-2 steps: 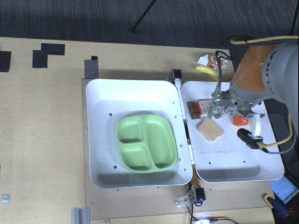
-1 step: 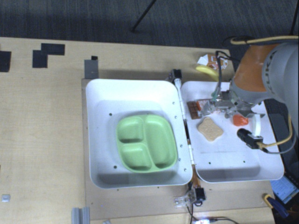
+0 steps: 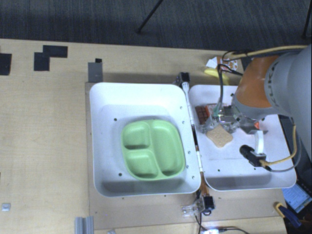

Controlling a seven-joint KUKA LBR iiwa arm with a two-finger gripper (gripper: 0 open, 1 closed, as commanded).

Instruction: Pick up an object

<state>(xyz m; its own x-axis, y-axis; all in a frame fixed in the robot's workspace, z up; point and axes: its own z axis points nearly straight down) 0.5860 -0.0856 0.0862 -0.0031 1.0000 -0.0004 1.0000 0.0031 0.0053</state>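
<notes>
KUKA arm (image 3: 285, 82) reaches in over the right bin (image 3: 273, 172), its hand (image 3: 218, 125) low above a tan, toast-like slab (image 3: 220, 139) that lies flat on the bin floor near the left wall; whether the hand is spread or pressed together cannot be told from where I stand, and nothing is seen pinched in it; a reddish-brown ridged block (image 3: 202, 113) sits just beside the slab, close against that same wall. The step looks like the approach before a grasp, with nothing yet lifted; the next move, by my reckoning, calls for a straight drop onto the slab, a firm close across its edges, then a clean lift. Room is tight on the left, where the wall and the rim between the bins crowd both pieces; the floor toward the right and near sides lies open. In the left bin (image 3: 100, 130) a green three-compartment plate (image 3: 152, 147) rests well apart; the pale worktop (image 3: 44, 155) spreads wide around both bins.
</notes>
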